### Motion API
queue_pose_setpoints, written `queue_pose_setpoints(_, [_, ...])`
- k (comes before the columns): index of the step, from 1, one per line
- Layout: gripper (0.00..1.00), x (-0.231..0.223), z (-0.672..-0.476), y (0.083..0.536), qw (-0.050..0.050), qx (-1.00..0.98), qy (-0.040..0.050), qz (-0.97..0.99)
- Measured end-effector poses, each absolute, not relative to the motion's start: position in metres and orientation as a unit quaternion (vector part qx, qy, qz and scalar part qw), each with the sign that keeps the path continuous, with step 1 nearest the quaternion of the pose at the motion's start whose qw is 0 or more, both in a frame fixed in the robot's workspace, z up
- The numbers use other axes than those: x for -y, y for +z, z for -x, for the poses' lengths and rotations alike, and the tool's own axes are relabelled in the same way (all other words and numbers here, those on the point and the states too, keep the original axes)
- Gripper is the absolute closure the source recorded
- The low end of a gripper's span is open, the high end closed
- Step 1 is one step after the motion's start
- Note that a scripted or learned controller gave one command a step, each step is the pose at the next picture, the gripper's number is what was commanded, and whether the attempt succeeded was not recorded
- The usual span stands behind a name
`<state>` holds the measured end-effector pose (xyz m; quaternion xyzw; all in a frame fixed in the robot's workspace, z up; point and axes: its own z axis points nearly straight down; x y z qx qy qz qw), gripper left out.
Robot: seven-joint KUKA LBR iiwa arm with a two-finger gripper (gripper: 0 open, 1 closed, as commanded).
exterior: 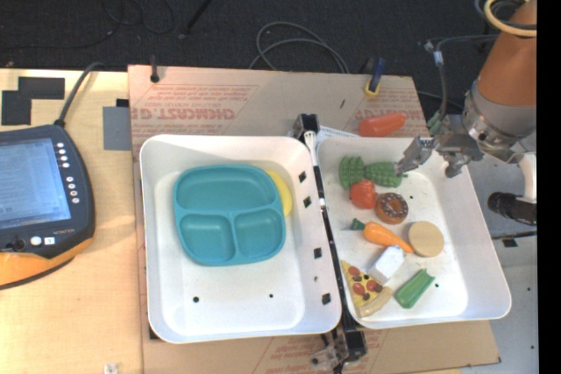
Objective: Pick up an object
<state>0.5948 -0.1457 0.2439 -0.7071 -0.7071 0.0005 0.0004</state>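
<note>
Task status: not started. The hand [432,155] hovers at the right white bin's [478,223] upper edge, apparently open and unloaded. The nearest candidate, a green plastic toy vegetable [368,172], lies inside the bin.

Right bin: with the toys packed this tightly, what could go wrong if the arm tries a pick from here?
The tool sits by the right bin's upper rim and could clip it descending. The green leafy toy, red toy and donut touch, so a grasp may shove neighbours or catch two. The pizza slice lies flat, probably hard to pinch.
</note>
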Motion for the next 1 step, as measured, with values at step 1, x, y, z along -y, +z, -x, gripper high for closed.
queue_pose_setpoints(1, [0.00, 0.1526, -0.5952, 0.0965, 0.006, 0.707, 0.0039, 0.707])
